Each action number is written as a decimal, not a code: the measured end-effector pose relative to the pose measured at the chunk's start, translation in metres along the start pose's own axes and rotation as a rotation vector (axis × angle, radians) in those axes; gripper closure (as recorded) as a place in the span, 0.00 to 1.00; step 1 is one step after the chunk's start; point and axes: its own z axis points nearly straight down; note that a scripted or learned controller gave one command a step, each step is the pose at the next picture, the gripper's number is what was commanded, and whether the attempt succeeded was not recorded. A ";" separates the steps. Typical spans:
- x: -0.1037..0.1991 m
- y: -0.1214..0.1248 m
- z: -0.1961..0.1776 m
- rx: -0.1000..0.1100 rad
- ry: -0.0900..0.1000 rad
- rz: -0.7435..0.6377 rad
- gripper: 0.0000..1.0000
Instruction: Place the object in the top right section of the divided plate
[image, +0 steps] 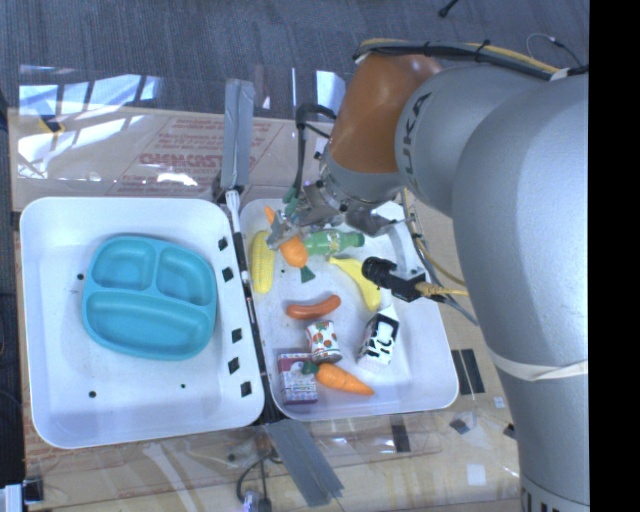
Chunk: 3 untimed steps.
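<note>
A: At the near edge of the right bin (440, 375), what lies closest?

B: A small purple-and-white box (297, 378) in the near left corner, with a carrot (344, 379) just beside it, tip pointing right. Behind them stands a little printed can (323, 341), and to its right a black-and-white carton (379, 338).

A: And further in?

B: A red sausage (314, 306) lies across the middle. Beyond it a banana (360, 281) runs at a slant, and an ear of corn (262, 262) lies along the left wall. A black cylinder (392, 277) with a cable juts in from the right, above the banana.

A: Where is the gripper?

B: The gripper (293, 222) is low over the far part of the right bin, under the orange band (380, 95) of the arm. An orange piece (293, 252), like a second carrot, sits right at its tip, touching a green bottle (333, 241) that lies on its side. Whether the fingers are open, closed, or gripping that orange piece, I cannot tell; the wrist hides them.

A: And the plate?

B: The blue divided plate (150, 297) lies in the left bin (60, 400), well apart from the gripper. Its three sections hold nothing.
</note>
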 end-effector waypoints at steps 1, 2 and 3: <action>0.094 -0.002 -0.012 0.002 0.001 -0.030 1.00; 0.094 -0.002 -0.012 0.002 0.000 -0.030 0.00; 0.095 -0.002 -0.021 0.004 0.001 -0.035 1.00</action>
